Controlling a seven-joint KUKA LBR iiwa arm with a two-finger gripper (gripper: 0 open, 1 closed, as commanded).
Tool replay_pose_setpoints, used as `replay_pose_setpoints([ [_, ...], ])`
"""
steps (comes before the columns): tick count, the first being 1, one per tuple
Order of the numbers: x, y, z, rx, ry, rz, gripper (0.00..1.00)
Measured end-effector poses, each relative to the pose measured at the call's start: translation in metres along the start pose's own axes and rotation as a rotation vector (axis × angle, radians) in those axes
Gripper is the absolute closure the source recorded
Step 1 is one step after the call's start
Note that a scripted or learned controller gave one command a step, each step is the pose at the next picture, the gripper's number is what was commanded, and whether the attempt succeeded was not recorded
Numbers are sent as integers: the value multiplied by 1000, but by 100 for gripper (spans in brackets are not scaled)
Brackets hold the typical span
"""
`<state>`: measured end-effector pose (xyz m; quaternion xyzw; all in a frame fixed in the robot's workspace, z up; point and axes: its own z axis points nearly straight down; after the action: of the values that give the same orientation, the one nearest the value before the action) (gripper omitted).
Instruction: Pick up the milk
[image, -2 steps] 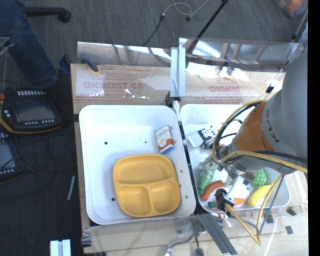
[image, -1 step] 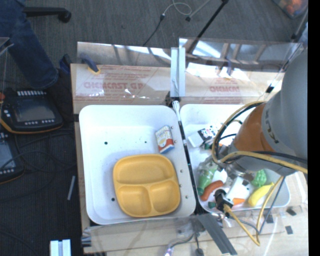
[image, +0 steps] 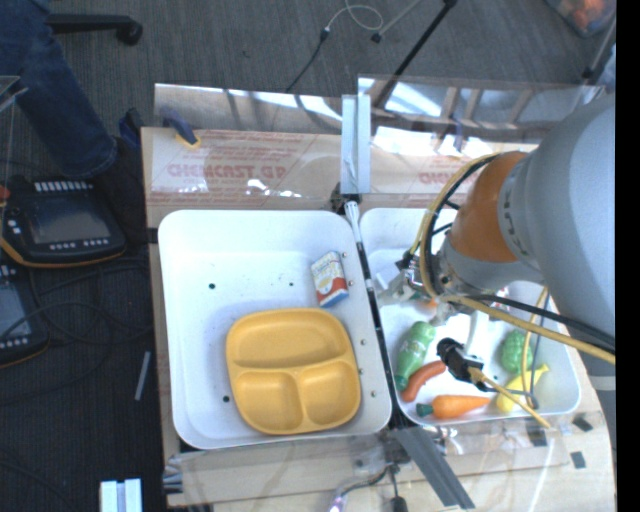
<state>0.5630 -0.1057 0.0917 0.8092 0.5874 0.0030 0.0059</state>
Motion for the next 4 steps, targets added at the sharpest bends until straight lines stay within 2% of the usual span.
replay_pose_setpoints([
  [1,-6,-34,-1,-9,2,174,0],
  [2,-13,-72,-2,-10,6,579,0],
  [3,-14,-71,-2,-9,7,585,0],
  [4,8,-1,1,3,-2,696,0],
])
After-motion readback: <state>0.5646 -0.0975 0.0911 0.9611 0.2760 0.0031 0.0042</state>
